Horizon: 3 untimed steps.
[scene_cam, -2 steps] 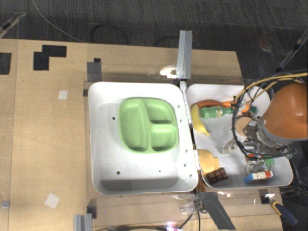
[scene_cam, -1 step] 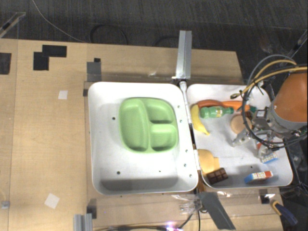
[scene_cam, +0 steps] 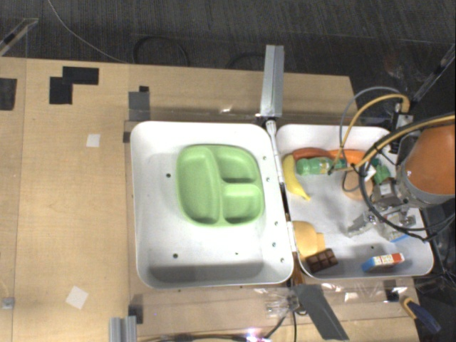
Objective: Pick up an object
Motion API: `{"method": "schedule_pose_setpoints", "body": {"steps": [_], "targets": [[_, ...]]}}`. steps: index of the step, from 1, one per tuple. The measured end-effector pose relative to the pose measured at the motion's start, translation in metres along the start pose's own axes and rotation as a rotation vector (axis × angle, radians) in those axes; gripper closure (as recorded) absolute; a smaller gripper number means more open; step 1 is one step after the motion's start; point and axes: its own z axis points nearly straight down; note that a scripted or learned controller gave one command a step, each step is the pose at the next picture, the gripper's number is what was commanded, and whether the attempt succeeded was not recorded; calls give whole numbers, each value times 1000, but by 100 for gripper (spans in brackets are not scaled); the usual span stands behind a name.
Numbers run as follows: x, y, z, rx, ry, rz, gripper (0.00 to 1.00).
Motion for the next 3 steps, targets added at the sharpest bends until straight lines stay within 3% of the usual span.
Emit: {"method": "schedule_pose_setpoints", "body": {"steps": [1,2,3], "targets": [[-12,-120,6,-7,-11,-548,0],[-20,-116,5,-12,-1,-646,0],[-30,-136,6,-13,-2,-880,0]]}}
